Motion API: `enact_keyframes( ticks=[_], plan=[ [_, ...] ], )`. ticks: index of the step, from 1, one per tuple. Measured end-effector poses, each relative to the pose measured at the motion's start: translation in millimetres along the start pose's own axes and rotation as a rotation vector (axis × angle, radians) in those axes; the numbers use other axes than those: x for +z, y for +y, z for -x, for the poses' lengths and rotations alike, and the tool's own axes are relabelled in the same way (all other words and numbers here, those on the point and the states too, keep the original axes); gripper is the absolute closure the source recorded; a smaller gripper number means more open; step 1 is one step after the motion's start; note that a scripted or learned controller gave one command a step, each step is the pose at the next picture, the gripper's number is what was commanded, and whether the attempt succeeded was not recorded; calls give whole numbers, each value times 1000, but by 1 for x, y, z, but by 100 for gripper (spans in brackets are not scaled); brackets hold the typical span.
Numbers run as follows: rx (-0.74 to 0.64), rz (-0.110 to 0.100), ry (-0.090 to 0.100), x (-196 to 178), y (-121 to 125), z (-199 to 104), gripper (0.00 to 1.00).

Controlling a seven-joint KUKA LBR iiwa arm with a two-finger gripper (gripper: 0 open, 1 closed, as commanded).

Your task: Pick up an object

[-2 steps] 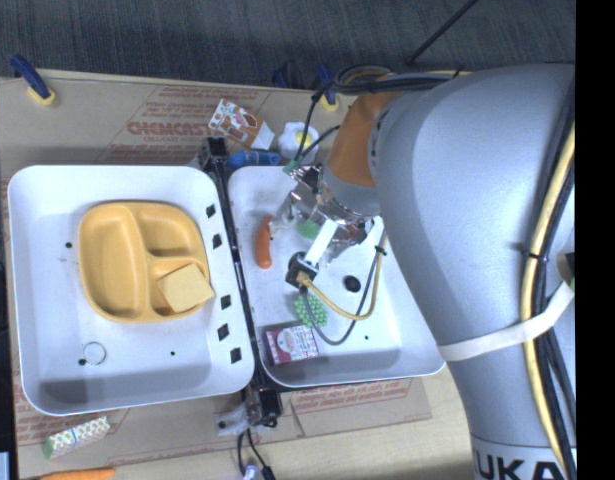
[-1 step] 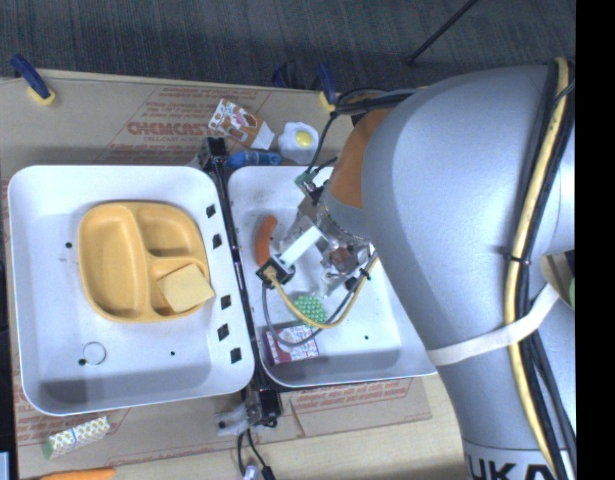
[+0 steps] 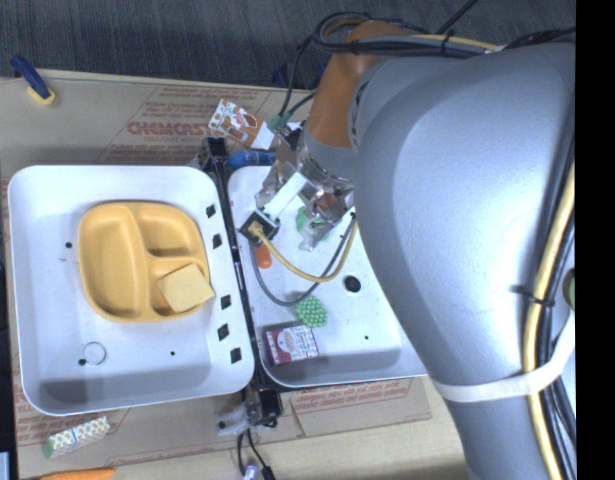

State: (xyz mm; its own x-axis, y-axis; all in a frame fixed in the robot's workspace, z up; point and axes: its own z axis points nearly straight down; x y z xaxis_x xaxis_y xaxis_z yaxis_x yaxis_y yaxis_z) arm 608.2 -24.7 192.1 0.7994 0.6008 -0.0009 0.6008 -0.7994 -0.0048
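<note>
Task progress: no object had been lifted, as far as the view showed; every item lay in a bin, and the grasp and the lift were both left to do.
Left bin [image 3: 27, 268]: it held a yellow divided tray [image 3: 127, 258] with a yellow block [image 3: 185, 287] resting at the tray's lower right corner.
Right bin [image 3: 372, 353]: a green studded ball [image 3: 311, 312] lay near the front, with a small dark red packet [image 3: 290, 344] just beside it toward the front wall; a small orange piece [image 3: 264, 260] lay close to the divider between the bins.
Likely target: it could not be told which object was aimed at; the orange piece lay nearest the tool.
End effector [image 3: 305, 200]: it hung over the back part of the right bin, amid cables and brackets; whether it was open or closed could not be told, and nothing was seen in its hold.
Arm pose: the grey arm [image 3: 467, 208] reached in from the right, its bulk covering the right bin's far side, with the orange band [image 3: 332, 98] above the wrist and the wrist pointed down toward the desk [image 3: 137, 108].
</note>
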Motion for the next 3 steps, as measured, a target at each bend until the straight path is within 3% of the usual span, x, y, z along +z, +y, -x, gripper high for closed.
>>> enact_keyframes(
  ticks=[1,2,3],
  plan=[
    [-428,0,-3,1,-36,12,0],
    [-265,-1,-4,1,-46,50,0],
    [-265,-1,-3,1,-46,49,0]
  ],
)
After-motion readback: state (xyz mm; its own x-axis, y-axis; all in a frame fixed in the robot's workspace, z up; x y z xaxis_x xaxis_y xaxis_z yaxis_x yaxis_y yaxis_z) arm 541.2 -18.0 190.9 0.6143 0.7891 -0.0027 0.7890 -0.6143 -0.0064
